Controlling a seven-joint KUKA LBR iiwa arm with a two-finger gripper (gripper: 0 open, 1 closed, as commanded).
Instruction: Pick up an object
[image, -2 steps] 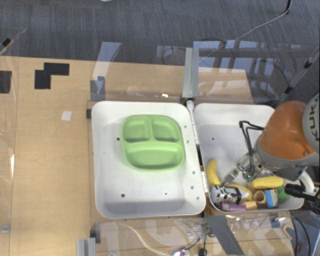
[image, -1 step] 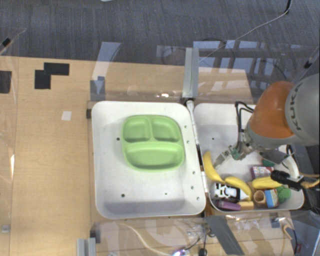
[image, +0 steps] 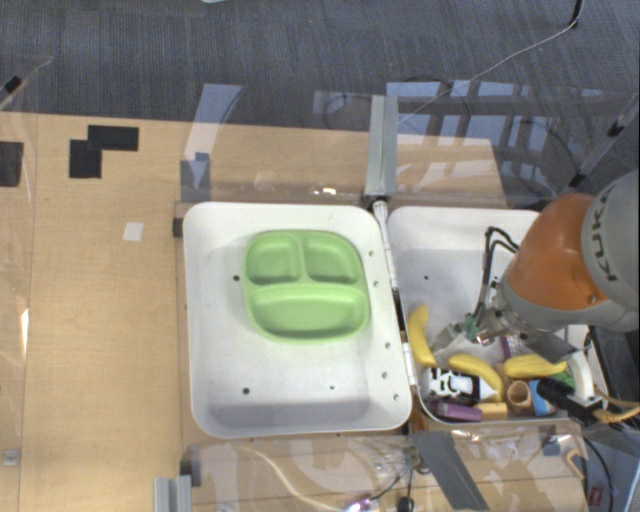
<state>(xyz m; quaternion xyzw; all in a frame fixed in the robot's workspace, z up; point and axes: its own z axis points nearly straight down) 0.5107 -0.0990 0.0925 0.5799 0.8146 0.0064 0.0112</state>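
**Arm:** Camera view: my claw (image: 478, 330) hangs low in the right bin (image: 450, 245), over the clutter at its near end. Whether it is open or closed, I cannot tell.

**Operator:** What lies beneath you?

**Arm:** One banana (image: 420, 335) beside the bin's left wall, a second banana (image: 476, 371) just under my claw, a third yellow piece (image: 535, 367) to its right, and a black-and-white toy (image: 447, 383) near the front rim.

**Operator:** And the left bin (image: 215, 330)?

**Arm:** It bears a green divided plate (image: 305, 283), well apart from me.
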